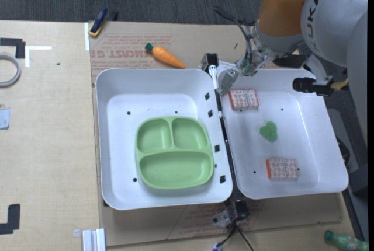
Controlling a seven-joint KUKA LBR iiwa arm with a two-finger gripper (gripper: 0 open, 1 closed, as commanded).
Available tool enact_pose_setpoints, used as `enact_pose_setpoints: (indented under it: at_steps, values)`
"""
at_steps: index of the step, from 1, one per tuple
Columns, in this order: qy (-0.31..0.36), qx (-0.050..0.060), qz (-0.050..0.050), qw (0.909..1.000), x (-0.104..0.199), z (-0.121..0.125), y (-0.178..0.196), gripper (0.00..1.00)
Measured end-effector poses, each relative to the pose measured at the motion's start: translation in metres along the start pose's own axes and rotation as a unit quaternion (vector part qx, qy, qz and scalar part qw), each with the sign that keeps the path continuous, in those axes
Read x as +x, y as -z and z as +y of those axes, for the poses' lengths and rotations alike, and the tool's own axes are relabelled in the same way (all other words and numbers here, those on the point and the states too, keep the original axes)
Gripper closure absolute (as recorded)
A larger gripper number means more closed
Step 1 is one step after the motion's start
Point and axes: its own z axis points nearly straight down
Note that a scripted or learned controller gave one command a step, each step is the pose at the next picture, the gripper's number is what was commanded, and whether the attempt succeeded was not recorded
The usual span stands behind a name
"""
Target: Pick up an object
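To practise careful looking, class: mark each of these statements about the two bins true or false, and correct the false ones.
1. The green plate lies in the left bin. True.
2. The carrot lies in the right bin. False: it lies on the cardboard behind the left bin, outside both.
3. The right bin holds two packets, one near the back and one near the front. True.
4. The small green piece rests on the plate. False: it lies on the right bin's floor, between the two packets.
5. The gripper hangs over the plate. False: it is at the back of the right bin, near the divide between the bins.
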Motion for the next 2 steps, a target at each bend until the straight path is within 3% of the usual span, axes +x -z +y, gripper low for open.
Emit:
enact_pose_setpoints:
  at_steps: [1, 2]
  values:
    - [0.149, 0.0, 0.001, 0.9888, 0.05, -0.073, 0.0, 0.0]
    - [0.185, 0.0, 0.0, 0.9828, 0.025, -0.011, 0.0, 0.0]
